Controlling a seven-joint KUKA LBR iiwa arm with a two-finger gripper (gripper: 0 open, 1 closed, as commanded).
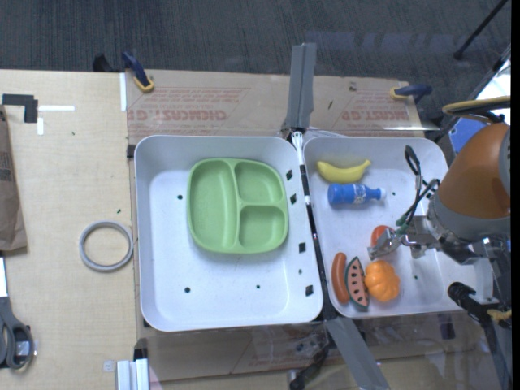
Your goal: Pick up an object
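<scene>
Far left on the pale wooden tabletop (65,177): one brown paper bag edge (10,185), one grey tape ring (106,244), one pair of scissors (15,341) at the lower corner. Two shallow white bins, side by side. Left white bin (162,291) holds one light green three-compartment plastic plate (238,205), lying flat toward the bin's upper half. Right white bin (431,295) holds six toy items: one yellow banana (343,169) near the top, one blue bottle with white cap (354,194) lying on its side just below it, one small red-orange round piece (379,236) mid-bin, one red sausage (340,275), one watermelon slice (356,282) touching the sausage's right side, and one orange pumpkin (383,281) just right of the slice. One grey arm with orange band (481,177) enters from the right. Its metal pincer (388,245) sits low between the red-orange piece and the pumpkin, just above the pumpkin; how far it is open cannot be told, and nothing is visibly clamped.
</scene>
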